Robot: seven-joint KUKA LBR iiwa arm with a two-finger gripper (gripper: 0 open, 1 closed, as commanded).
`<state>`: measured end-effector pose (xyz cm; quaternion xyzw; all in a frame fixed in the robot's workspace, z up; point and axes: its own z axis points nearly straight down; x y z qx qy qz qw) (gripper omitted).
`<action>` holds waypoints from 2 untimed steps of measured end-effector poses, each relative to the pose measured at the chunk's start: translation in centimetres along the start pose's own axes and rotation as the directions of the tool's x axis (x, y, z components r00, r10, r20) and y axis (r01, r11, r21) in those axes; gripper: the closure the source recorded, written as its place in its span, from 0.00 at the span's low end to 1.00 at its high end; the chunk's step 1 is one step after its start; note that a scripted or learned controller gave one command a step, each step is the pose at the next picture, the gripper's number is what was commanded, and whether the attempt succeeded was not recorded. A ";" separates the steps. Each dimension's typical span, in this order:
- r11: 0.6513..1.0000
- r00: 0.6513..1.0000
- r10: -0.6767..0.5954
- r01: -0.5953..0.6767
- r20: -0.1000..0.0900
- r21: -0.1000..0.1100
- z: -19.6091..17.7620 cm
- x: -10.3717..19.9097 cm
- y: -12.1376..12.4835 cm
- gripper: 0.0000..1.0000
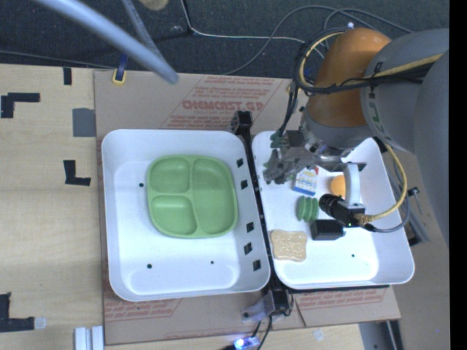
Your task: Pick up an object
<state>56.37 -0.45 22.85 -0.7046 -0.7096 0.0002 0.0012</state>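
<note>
camera view: gripper point(283, 165), finger state unclear, low in right bin point(379, 268) beside green item point(307, 209), toast point(289, 245), orange piece point(336, 184)

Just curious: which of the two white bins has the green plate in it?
The left bin holds the green plate; the right bin holds small food items.

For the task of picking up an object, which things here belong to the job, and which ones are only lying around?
Belong to the job:
- gripper, low over the right bin
- green object
- toast-like slice
- orange object, partly hidden
- small white and blue box

Only lying around:
- green divided plate in the left bin
- cardboard sheet under the bins
</note>
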 end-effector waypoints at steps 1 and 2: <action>1.000 1.000 -0.001 0.001 0.000 0.000 -0.8 5.6 -1.1 1.00; 1.000 1.000 0.001 -0.001 0.000 0.001 -0.9 9.9 -2.6 1.00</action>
